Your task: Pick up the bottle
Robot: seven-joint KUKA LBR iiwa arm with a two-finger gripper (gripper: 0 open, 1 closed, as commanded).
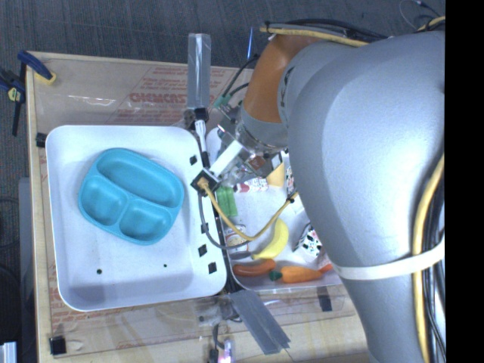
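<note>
Just below my gripper [239, 171], the green bottle [225, 203] is lying lengthwise in the right bin [249, 284], close along the wall that divides the two bins, and I am hovering over its upper end. My own wrist is blocking the view, so I cannot tell how far my gripper is open or whether it has hold of anything. I am judging the bottle as not yet grasped, since it appears to be resting on the bin floor. To do this well, I am planning to close across the bottle's narrow width rather than along its length. That probably means one side going down into the slim gap by the wall, a likely place to snag. Beyond the bottle from my gripper, the banana [277, 240] and the carrot [296, 274] are lying near it but apart, so I am reckoning on room there. Its rounded body is probably going to roll, so I am favouring a centred, low grip. Across the wall, the blue divided plate [132, 195] is sitting in the left bin [76, 267], well apart.
</note>
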